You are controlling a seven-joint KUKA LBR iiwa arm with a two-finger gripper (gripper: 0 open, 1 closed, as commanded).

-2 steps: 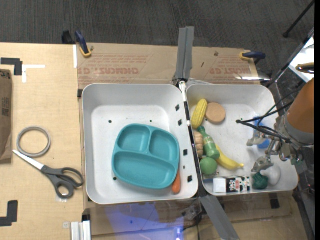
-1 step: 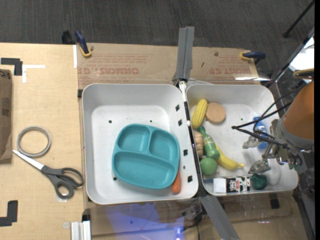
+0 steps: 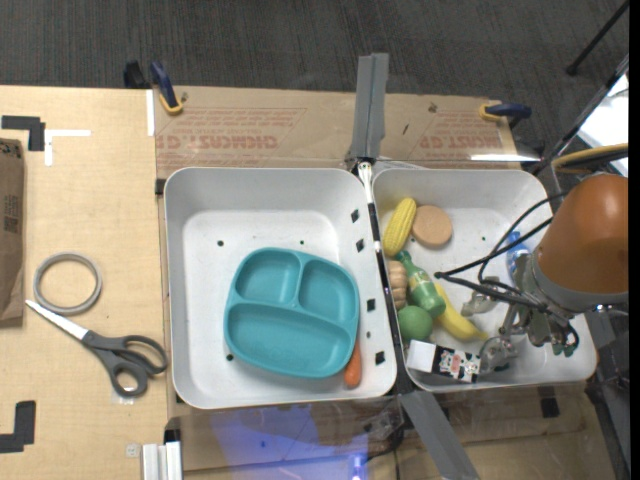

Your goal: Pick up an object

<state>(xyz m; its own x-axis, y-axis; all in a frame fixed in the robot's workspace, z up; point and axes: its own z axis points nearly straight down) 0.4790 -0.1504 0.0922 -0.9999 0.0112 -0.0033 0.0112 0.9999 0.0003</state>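
The surface [image 3: 80, 198] is pale wood-coloured board, with a sheet of brown cardboard [image 3: 260, 128] laid under the upper edges of the two bins; dark grey carpet [image 3: 300, 18] runs across the top of the frame. On the surface at the left lie a roll of tape [image 3: 67, 282] and, just below it, grey-handled scissors [image 3: 105, 348]. Blue clamps [image 3: 165, 88] grip the cardboard at its upper corners. The left bin [image 3: 200, 208] holds a teal divided plate [image 3: 293, 311] with an orange carrot [image 3: 353, 368] touching its lower right edge. The right bin [image 3: 480, 193] holds, along its left side, a yellow corn cob [image 3: 400, 224], a tan round disc [image 3: 432, 226], a green bottle [image 3: 422, 288], a green lime [image 3: 414, 321], a banana [image 3: 455, 320] and a small white box [image 3: 445, 362] at the lower edge. The arm's orange band [image 3: 598, 233] sits at the right of the frame; the claw [image 3: 505, 340] hangs low in the right bin's lower right, near the banana and box. Its opening cannot be judged, and nothing is seen between it.
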